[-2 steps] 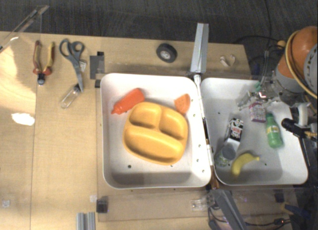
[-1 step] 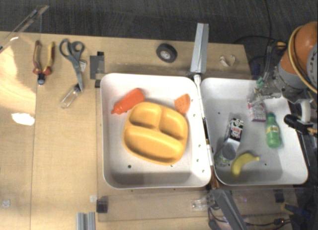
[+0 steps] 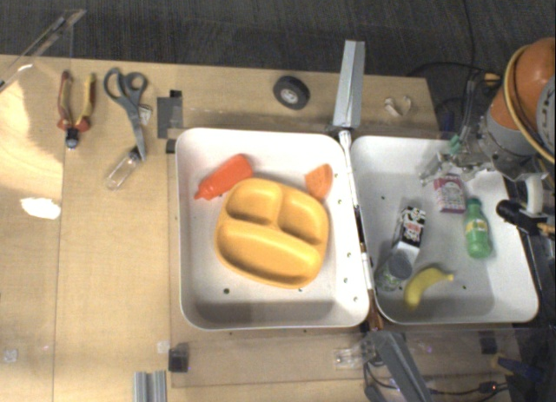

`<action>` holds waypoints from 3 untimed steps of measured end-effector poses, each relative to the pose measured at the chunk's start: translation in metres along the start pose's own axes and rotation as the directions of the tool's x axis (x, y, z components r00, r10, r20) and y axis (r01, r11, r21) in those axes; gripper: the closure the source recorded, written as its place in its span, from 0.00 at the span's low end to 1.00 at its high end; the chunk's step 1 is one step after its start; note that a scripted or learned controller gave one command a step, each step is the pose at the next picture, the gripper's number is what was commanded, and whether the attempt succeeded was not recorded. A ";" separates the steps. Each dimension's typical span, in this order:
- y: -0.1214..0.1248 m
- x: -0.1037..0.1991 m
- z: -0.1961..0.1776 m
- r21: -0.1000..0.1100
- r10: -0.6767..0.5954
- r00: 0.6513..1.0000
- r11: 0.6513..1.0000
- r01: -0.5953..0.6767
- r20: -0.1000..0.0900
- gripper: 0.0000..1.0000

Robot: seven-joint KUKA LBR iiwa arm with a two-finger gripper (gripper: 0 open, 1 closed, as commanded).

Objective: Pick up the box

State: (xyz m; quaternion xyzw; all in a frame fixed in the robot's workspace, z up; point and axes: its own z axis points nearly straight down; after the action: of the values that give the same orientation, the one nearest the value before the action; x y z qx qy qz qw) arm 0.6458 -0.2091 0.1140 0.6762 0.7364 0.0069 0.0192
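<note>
The claw (image 3: 453, 156) hangs over the far end of the right bin (image 3: 511, 298), low by the look of it, though I cannot tell whether it is spread or pressed together. Nothing shows pinched in it.

The box (image 3: 412, 226), black and white, lies on the floor of the same bin, toward the dividing wall. From the claw it sits nearer the camera and off to the view's left. Its long axis runs roughly far to near, tilted a little. My guess is the claw must travel that diagonal and close across the box's short sides.

A pink packet (image 3: 449, 193) lies just below the claw, between it and the box but slightly off the direct line; a low pass could brush it. A green bottle (image 3: 476, 228) lies on the box's other side, apart from it. At the box's near end a grey cup (image 3: 398, 264) sits very close, perhaps touching, and beyond that a banana (image 3: 427, 284) near the bin's front wall. The cup looks the likeliest thing to crowd a grasp.

The left bin (image 3: 199, 306) holds a yellow tray (image 3: 272, 232), a carrot (image 3: 223, 177) and an orange wedge (image 3: 320, 181). Scissors (image 3: 131, 110), pliers (image 3: 75, 107) and a tape roll (image 3: 291, 92) lie on the worktop (image 3: 87, 261) beyond.
</note>
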 end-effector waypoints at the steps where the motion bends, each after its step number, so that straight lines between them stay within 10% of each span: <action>1: -0.006 0.002 0.014 0.009 -0.078 0.997 0.997 0.078 -0.007 0.00; 2: -0.002 0.000 0.000 -0.003 -0.080 0.997 0.997 0.080 0.003 1.00; 3: -0.002 0.000 0.000 -0.003 -0.080 0.997 0.997 0.080 0.003 0.00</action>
State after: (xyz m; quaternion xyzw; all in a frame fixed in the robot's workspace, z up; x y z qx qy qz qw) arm 0.6439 -0.2093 0.1138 0.6461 0.7629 0.0063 0.0213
